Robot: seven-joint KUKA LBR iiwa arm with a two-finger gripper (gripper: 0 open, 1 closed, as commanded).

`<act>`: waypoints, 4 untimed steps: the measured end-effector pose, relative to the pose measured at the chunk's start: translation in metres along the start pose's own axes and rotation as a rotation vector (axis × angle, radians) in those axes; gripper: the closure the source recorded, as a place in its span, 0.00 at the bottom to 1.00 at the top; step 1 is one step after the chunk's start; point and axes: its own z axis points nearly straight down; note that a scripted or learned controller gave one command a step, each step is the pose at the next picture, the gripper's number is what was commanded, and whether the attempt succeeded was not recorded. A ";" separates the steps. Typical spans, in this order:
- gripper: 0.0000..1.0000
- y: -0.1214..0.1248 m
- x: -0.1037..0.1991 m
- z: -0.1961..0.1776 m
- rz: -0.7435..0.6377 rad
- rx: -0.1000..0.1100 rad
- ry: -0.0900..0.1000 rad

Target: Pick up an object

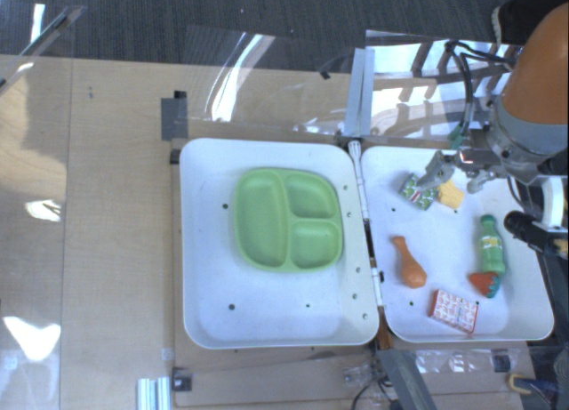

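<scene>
- I see the jaws [453, 171] spread open at the right bin's [524, 324] upper part, over a yellow block [451, 196].
- Green bottle [490, 245] lies lower right.

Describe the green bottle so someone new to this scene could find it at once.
Start at the right bin, the one the arm reaches over. Along its right side lies the green bottle, lengthwise, its white cap toward the far edge and a small red-orange piece at its near end. It is the only green, elongated item there: the orange drumstick-shaped toy lies to its left and the flat patterned card nearer the front rim.
</scene>
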 end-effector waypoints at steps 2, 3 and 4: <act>0.00 0.094 -0.040 0.182 -0.299 0.011 0.001; 1.00 0.098 -0.040 0.169 -0.299 -0.003 -0.005; 1.00 0.111 0.042 0.082 -0.242 -0.006 0.000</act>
